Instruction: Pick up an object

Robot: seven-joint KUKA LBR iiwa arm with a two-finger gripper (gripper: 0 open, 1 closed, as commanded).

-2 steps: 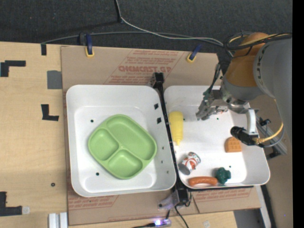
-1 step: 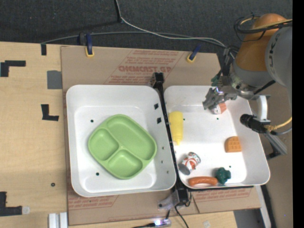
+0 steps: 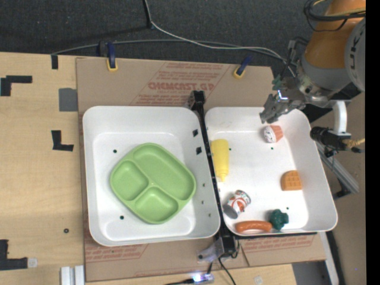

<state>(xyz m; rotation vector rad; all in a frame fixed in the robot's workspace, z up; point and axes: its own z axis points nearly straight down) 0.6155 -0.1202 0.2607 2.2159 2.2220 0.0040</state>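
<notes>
My gripper [image 3: 269,116] hangs over the far right part of the right bin [image 3: 255,177]. Just in front of its tip a small white and orange object [image 3: 272,134] lies on the bin floor, close to the tip; whether they touch is unclear. Also in this bin are a yellow corn-like piece [image 3: 220,158] along the left wall, an orange waffle-like square [image 3: 290,180] at the right, a red and white can [image 3: 237,202] on its side, a reddish sausage [image 3: 252,226] at the near edge and a green broccoli piece [image 3: 278,219] beside it.
The left bin [image 3: 101,129] holds a green divided plate [image 3: 152,183]. A black divider [image 3: 205,153] runs between the two bins. Cables [image 3: 178,37] trail across the back of the bench, and two clamps [image 3: 110,58] hold the cardboard's far edge.
</notes>
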